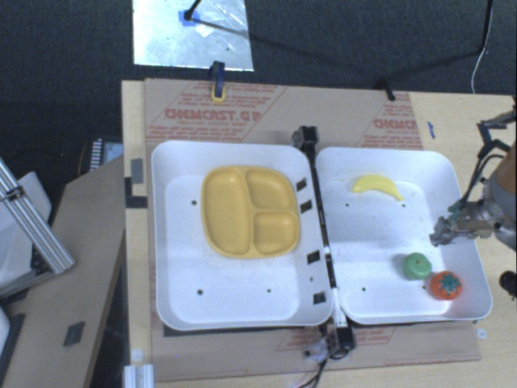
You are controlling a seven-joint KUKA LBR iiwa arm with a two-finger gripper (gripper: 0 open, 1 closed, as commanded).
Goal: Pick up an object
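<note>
hovering at the right bin's (452,168) edge, the hand (443,234) is unreadable; smooth green apple (417,266) near.

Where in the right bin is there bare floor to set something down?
Right bin: bare floor from the divider, below the banana, across to the green fruit. Crowded at the near-right corner, where green fruit, tomato and gripper cluster.
</note>
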